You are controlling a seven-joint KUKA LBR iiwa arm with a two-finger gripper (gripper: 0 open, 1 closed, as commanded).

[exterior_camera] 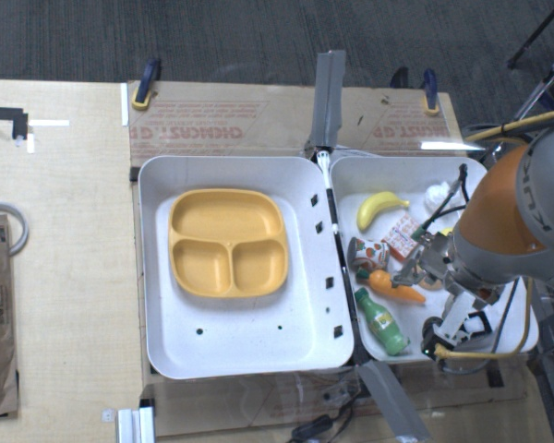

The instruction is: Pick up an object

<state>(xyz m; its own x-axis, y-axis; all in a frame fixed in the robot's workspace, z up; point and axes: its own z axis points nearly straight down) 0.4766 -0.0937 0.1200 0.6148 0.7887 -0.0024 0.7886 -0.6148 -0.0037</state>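
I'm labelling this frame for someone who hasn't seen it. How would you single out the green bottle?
Start at the right-hand white bin, the one the arm reaches into. Along its left wall, near the front corner, lies the green bottle, just below the carrot. It is the only green item there, and it lies on its side.

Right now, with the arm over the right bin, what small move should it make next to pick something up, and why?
Probably a short descent onto the carrot. The end effector sits directly beside it in the right bin, nearer than the banana or green bottle. Whether anything is gripped is unclear.
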